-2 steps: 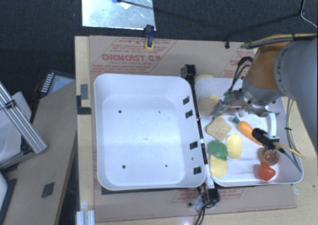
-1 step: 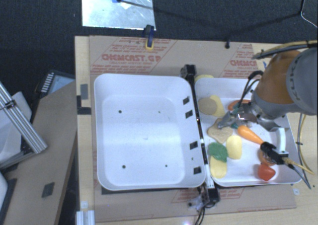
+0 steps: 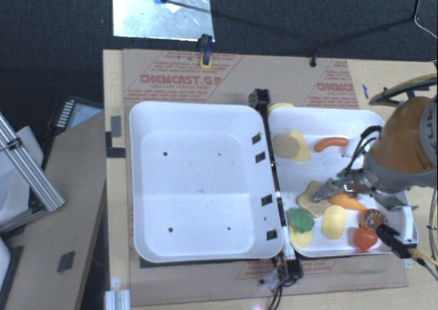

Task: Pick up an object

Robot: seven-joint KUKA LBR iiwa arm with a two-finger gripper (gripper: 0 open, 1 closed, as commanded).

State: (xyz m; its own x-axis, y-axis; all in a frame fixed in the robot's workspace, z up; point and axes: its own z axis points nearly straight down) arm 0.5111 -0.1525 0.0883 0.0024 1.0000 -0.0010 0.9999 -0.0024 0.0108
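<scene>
Carrot (image 3: 349, 201): smooth orange taper, right bin (image 3: 356, 120) | claw (image 3: 333, 190): metal, beside it, state unclear | left bin (image 3: 198, 178): glossy white

Red "CHEMCAST GP" print, repeated on brown board (image 3: 179, 77).

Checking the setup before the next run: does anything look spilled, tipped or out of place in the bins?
Nothing looks spilled or broken. One oddity: a pale yellow piece sits at the top rim of the right bin, not down among the other toy food.
</scene>
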